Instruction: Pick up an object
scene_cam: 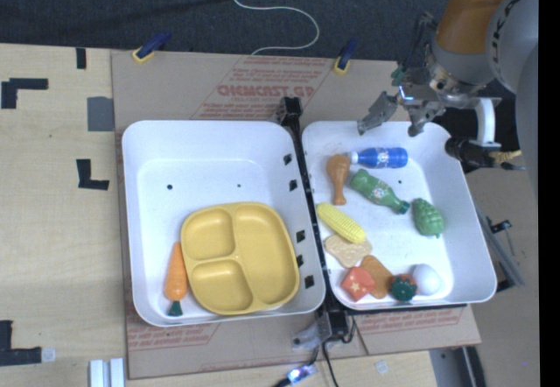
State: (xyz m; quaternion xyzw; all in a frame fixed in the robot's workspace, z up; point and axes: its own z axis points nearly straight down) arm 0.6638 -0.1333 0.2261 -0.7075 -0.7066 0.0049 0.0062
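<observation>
Camera view has the pickable toys lying in the right bin (pixel 468 201): a blue bottle (pixel 381 158) near the far wall, a drumstick (pixel 338 177) just left of it, a green bottle (pixel 377 189) lying aslant below the blue one, and a green bumpy piece (pixel 428 217) near the right wall. Lower down lie a corn cob (pixel 340 222), a tan cracker-like piece (pixel 346 249) touching a brown piece (pixel 377 272), a red piece (pixel 357 284), a small dark green piece (pixel 402 290) and a white egg (pixel 425 278) in the near corner.

Above the far rim of that bin hangs the gripper (pixel 394 119), its two fingers spread wide apart with nothing between them; it sits just beyond the blue bottle and touches none of the toys. The grey arm (pixel 516 17) with its orange band (pixel 472 22) comes in from the right.

In the left bin (pixel 140 201), a yellow divided plate (pixel 241 256) rests toward the near side, and a carrot (pixel 176 276) lies just left of it. Both bins stand on a cardboard sheet (pixel 227 87).
</observation>
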